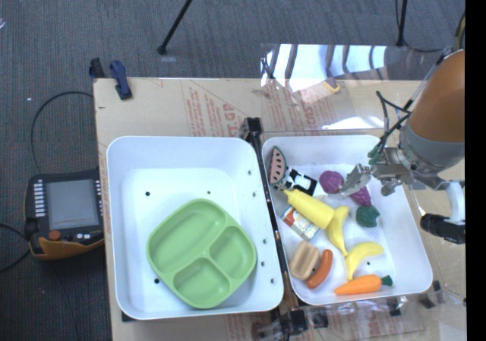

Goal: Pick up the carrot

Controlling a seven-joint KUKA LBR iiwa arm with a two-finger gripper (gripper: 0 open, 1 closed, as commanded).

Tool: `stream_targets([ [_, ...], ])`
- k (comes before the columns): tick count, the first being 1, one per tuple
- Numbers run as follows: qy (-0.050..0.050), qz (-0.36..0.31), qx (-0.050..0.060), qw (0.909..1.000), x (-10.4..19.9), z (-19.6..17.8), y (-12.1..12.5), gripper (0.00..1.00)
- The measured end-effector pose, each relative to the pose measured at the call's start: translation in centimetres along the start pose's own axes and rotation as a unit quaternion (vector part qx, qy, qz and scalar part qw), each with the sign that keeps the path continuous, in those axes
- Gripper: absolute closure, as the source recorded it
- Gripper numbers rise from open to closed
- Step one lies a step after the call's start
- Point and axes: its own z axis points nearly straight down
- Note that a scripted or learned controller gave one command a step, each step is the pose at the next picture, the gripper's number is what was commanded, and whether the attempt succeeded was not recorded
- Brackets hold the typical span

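While the orange toy carrot with a green stub lies at the right-hand white bin's near edge, the grey two-finger gripper hovers near purple toy pieces, well apart, grip state unclear, so approach step: next needs travel toward carrot.

Orange carrot, green divided plate, 2 white bins

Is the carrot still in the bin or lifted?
In the bin: the carrot lies flat at the right bin's near edge, apart from the gripper.
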Motion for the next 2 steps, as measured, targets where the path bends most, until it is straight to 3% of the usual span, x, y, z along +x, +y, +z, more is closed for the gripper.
stream_targets([
  [1, 0.001, 0.065, 0.002, 0.9979, -2.4, 3.3, -7.4, 0.00],
  [2, 0.001, -0.041, 0.002, 0.9992, -5.0, 11.8, -8.7, 0.00],
])
